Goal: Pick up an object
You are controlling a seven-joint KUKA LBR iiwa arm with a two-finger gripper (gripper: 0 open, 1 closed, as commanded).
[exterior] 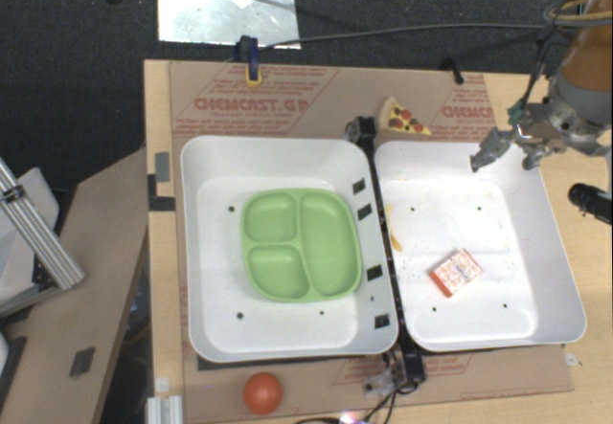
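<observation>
Gripper (510,150) hovered above far right corner of right bin (536,322), fingers spread, nothing between them. Target candidate: small orange box (456,272), flat on right bin floor, well apart from gripper. Green divided plate (301,244) sat in left bin (206,317). Risk (judged): box lay flat and skewed; unaligned descent could let fingers straddle corner, skid box aside, close on air
</observation>
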